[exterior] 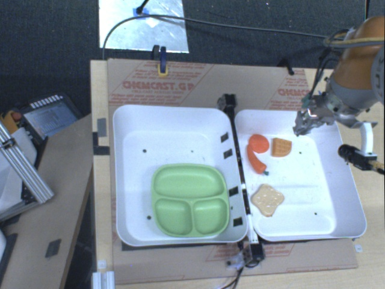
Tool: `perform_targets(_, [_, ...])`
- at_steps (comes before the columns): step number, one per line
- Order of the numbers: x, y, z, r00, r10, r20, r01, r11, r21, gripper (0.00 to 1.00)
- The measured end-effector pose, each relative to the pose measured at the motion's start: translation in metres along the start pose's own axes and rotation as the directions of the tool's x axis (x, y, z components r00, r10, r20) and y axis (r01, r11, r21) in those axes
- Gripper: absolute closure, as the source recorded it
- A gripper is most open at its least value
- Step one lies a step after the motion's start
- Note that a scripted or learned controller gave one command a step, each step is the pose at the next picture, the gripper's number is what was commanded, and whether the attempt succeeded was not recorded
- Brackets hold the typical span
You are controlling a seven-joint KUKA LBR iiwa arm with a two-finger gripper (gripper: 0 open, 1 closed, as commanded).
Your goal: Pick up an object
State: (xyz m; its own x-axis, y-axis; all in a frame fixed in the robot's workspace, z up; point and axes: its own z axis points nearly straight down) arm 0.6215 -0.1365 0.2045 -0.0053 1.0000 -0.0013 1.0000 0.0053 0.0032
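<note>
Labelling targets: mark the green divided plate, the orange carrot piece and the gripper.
green divided plate [180,185]: camera view, top compartment.
orange carrot piece [257,152]: camera view, mid-body.
gripper [302,127]: camera view, fingertips.

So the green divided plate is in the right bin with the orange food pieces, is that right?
Not quite. The camera view shows the green divided plate in the left bin; the orange food pieces lie in the right bin.

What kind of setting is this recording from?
Probably a robotics lab bench: two white bins on a board, toy food such as an orange carrot-like piece, a green divided plate, and a cabled arm's gripper.
</note>
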Motion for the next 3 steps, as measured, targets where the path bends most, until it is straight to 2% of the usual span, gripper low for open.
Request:
perform_targets(1, [0.060, 0.002, -0.013, 1.000, -0.005, -0.003, 0.005, 1.000, 0.000, 1.00])
perform_targets(2, [0.116, 0.006, -0.008, 1.000, -0.005, -0.004, 0.005, 1.000, 0.001, 1.00])
perform_targets(3, [0.175, 0.001, -0.022, 1.000, -0.006, -0.004, 0.006, 1.000, 0.001, 1.00])
